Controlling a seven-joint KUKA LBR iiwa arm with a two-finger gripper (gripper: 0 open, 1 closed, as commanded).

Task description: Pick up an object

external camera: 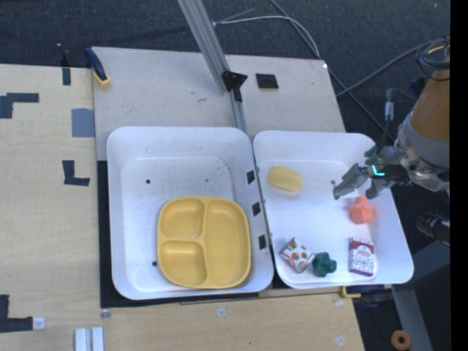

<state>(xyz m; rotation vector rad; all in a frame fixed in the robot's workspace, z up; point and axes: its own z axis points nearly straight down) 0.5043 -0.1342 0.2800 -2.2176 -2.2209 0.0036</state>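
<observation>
Five small things lie in the right bin (322, 141), seen from the fixed camera above: a yellow lump (285, 179) near the back left, an orange-red blob (361, 212) toward the right wall, a red-and-white carton (362, 257) in the front right corner, and a crumpled packet (296, 255) touching a dark green piece (325, 265) along the front. The left bin (131, 152) bears a yellow divided tray (204, 241). The gripper (357, 183) hangs just above and left of the blob, its two fingers spread apart with nothing between them. The blob looks the likeliest target: small, rounded, probably light and somewhat soft, so a pinch across its middle should hold, though a rounded shape may squirt out sideways if caught off centre. The lump would likely handle the same way; the carton lies flat and looks stiff, so it is best taken across its narrow sides. The packet is thin and crinkly, likely slippery. Print on the carton and packet is too small to read.
</observation>
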